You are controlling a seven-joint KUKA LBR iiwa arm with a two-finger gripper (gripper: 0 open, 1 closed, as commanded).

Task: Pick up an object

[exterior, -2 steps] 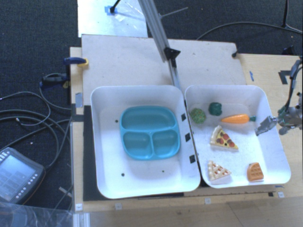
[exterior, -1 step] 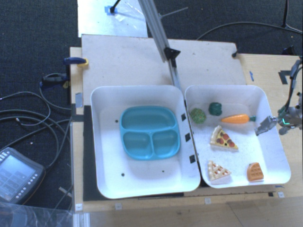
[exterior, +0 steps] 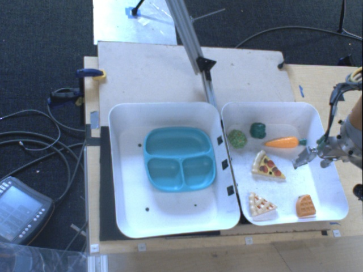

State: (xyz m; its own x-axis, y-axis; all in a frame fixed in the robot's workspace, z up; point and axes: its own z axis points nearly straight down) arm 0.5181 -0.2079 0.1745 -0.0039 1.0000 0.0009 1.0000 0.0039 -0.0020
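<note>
Gripper (exterior: 306, 155): over right bin (exterior: 328, 181), near its right wall, just right of pizza slice (exterior: 267, 166); whether it grips, cannot tell.
Carrot (exterior: 281, 143): far of slice, beside gripper.
Left bin (exterior: 127, 169): holds teal tray (exterior: 179, 157).

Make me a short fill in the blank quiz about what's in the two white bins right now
1. The blue divided tray lies in the ____ bin.
2. The toy carrot is colored ____.
3. The right bin holds ____ pizza slices.
4. The gripper hovers over the ____ bin.

Missing words: left; orange; two; right
</note>
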